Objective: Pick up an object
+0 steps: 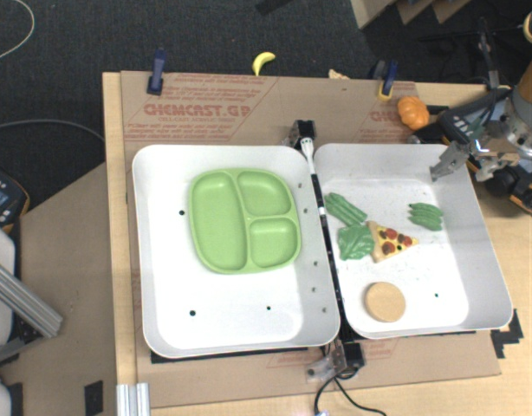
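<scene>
The right bin holds several toy foods. A green bean-like piece lies near the bin's left wall, and a second green piece sits right of centre. A green leafy piece touches a pizza slice. A round tan cookie rests near the front. My gripper hangs above the bin's far right corner, open, with nothing between its fingers. It stands above and to the right of the second green piece, apart from it.
A green divided plate lies in the left bin. On the board behind the bins sit an orange toy, a yellow banana and two blue clamps. A black hinge bar runs between the bins.
</scene>
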`<state>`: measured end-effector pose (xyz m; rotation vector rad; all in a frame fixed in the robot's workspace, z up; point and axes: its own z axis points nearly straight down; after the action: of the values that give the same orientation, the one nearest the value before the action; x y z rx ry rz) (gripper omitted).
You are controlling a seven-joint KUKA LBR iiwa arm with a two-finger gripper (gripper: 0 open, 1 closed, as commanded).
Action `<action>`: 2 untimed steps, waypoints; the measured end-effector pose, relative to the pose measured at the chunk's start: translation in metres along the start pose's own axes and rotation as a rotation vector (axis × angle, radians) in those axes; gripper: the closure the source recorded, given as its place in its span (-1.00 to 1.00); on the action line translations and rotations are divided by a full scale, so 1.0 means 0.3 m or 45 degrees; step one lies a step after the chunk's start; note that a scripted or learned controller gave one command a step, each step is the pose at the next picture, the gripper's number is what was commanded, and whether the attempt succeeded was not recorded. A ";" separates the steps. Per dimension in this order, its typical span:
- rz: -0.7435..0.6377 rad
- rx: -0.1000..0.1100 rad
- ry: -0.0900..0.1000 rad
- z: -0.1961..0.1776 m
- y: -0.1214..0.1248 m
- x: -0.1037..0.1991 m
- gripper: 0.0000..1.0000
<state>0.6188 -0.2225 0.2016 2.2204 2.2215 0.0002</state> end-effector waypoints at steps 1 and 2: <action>-0.002 -0.005 -0.002 -0.038 0.003 0.000 1.00; -0.014 -0.007 0.004 -0.113 0.063 0.371 1.00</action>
<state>0.6376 -0.1110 0.2356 2.2068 2.2330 0.0100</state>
